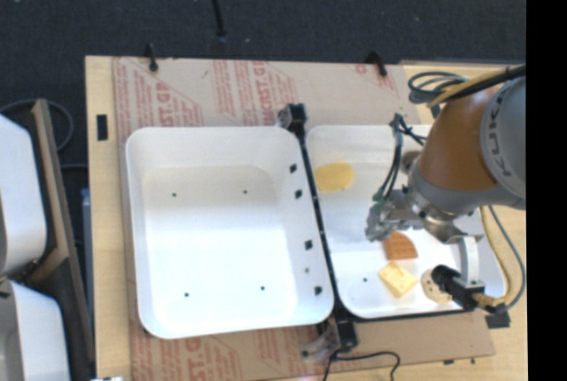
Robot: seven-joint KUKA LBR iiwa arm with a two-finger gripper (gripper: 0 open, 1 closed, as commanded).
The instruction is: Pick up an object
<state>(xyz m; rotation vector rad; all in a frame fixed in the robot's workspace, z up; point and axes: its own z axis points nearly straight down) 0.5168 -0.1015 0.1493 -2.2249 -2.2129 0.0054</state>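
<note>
Over the right bin (354, 304) the arm (465, 149) reaches in, its gripper (386, 227) low just above an orange piece (401, 246); whether it is open or closed I cannot tell. Near it lie a yellow block (398, 279) and what may be a biscuit (431, 285); a pale yellow round piece (334, 177) sits apart toward the divider; the left bin (142, 193) lies alongside.

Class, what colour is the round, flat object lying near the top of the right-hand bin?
Pale yellow; the round object shows in the camera view.
</note>
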